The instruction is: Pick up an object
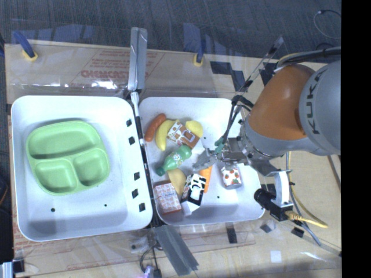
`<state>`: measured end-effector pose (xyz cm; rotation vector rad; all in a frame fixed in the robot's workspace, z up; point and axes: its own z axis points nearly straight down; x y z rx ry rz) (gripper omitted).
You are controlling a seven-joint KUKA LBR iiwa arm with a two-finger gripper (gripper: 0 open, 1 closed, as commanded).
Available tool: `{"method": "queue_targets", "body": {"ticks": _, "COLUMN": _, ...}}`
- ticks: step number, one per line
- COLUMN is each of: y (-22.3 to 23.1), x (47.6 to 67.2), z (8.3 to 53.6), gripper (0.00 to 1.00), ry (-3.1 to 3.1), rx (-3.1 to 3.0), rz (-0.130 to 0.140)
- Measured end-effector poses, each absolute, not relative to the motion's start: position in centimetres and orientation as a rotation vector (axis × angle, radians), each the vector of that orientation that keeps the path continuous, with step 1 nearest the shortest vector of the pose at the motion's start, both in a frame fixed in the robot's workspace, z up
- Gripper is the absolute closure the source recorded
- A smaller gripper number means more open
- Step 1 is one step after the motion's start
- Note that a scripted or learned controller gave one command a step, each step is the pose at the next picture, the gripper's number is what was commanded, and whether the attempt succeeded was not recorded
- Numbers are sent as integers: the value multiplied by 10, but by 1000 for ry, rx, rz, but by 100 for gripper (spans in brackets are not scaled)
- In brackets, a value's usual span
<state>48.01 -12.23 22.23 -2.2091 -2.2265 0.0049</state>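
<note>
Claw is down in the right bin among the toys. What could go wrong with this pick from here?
1. The claw sits in a tight cluster: the green bottle, the orange piece and the black-and-white carton lie close together, so it may nudge or catch two things.
2. The spotted white piece lies right under the wrist and could get pushed toward the right bin wall.

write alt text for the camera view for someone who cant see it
A grey and orange robot arm reaches from the right over the right white bin, its gripper low among toy foods and small cartons. The left white bin holds a green divided tray.
</note>
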Motion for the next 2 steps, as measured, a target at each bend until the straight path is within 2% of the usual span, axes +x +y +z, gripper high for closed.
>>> {"method": "queue_targets", "body": {"ticks": 1, "y": -112, "x": 548, "z": 91, "gripper": 0, "ry": -2217, "rx": -2221, "rz": 4}}
{"method": "queue_targets", "body": {"ticks": 2, "y": -113, "x": 548, "z": 100, "gripper": 100, "ry": -2218, "rx": -2219, "rz": 6}}
